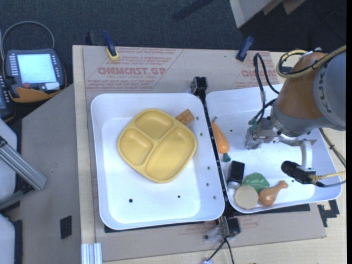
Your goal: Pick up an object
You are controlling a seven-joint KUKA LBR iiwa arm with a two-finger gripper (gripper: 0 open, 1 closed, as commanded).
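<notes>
My gripper [256,138] hangs over the middle of the right bin [242,100], under the orange band of the arm. An orange carrot [220,139] lies to its left, near the bin's left wall. Along the front of that bin lie a black block [236,171], a green leafy piece [257,180], a round tan disc [247,197] and a brown drumstick [271,193]. Nothing shows in the gripper's grasp. It stands apart from the carrot and above bare bin floor.
The left bin [110,164] holds a yellow divided plate [158,144] with a small brown block [185,116] at its upper right edge. A black divider runs between the bins. Cables trail off the arm at the right.
</notes>
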